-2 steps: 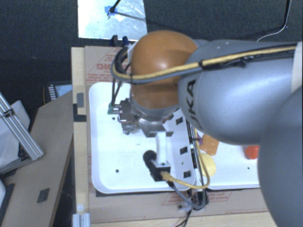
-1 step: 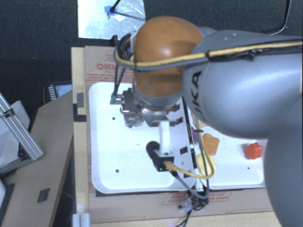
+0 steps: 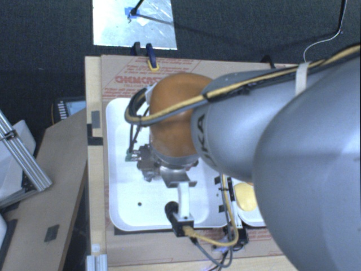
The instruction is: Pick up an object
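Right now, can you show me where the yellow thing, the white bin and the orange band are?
yellow thing (image 3: 246, 196), camera view, on its visible top.
white bin (image 3: 121, 168), camera view, on its bare floor at left.
orange band (image 3: 172, 117), camera view, on its rounded front.

Robot lab: cabled arm (image 3: 271, 140), white bin (image 3: 121, 208), aluminium framing (image 3: 22, 157).

Lighting is even and moderate, coming from overhead. The white bin (image 3: 121, 151) reads bright without being washed out. A foil-like sheet (image 3: 134, 14) at the top shows patchy glare. The arm (image 3: 271, 140) is close to the camera and soft in focus, its grey surface smooth with gentle highlights. It casts a faint shadow on the bin. The dark backdrop (image 3: 45, 38) holds little detail.
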Robot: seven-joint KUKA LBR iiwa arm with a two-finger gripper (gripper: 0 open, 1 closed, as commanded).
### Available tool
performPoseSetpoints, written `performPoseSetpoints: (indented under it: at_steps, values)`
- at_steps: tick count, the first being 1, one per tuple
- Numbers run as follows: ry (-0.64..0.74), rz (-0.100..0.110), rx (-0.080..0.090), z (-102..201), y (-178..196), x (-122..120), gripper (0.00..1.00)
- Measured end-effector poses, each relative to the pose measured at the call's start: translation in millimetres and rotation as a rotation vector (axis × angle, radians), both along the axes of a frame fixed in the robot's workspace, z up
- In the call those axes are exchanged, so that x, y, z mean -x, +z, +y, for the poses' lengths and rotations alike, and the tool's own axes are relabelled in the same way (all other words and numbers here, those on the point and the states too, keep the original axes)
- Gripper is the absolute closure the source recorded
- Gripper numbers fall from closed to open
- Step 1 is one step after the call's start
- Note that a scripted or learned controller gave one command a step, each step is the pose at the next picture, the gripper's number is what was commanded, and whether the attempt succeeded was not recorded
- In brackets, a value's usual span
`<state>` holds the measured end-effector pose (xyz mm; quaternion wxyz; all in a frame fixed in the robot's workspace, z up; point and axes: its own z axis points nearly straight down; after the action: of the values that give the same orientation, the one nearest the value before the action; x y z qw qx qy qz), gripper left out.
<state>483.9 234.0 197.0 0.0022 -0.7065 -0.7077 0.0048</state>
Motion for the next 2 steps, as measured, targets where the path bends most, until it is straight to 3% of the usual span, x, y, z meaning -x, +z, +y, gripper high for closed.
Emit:
performPoseSetpoints:
  at_steps: [2]
  values:
    - [-0.001,-0.011,-0.006,0,27,-4,1.00]
